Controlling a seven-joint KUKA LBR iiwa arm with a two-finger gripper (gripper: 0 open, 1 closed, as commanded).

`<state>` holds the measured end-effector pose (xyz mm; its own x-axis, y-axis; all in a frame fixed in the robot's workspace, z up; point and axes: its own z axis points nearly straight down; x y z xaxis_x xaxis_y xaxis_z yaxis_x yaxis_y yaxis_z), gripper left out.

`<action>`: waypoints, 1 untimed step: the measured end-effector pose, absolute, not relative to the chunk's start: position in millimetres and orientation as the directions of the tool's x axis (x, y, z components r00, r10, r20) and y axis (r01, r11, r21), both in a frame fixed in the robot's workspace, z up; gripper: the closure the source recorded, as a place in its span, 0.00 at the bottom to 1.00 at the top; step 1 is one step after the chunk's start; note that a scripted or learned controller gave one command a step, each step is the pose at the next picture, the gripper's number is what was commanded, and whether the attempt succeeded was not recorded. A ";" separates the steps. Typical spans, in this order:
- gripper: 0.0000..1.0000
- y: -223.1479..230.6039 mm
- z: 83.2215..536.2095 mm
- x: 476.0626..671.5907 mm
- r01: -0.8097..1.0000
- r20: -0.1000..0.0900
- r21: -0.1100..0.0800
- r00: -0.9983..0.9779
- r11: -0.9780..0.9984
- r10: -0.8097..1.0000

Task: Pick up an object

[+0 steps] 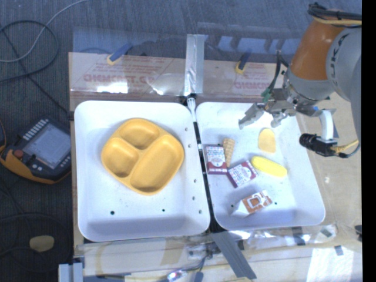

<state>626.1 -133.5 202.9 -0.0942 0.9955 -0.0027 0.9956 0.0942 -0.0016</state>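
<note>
The arm (329, 46) runs off the right edge, so most of it is cut off. Print on the three packets (215, 158) is too small to read (just red-brown blobs, really). The handheld unit (38, 151) at far left is clipped by the edge, screen unreadable.

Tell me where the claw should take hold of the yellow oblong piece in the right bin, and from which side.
Grip the yellow oblong piece across its narrow middle, coming straight down from above. It lies flat, long axis slanting, with bare bin floor along both long sides.
</note>
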 end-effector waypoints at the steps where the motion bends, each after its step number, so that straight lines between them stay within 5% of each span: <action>1: 0.00 -79.7 238.1 639.7 0.994 -0.001 -0.001 -0.112 0.112 0.994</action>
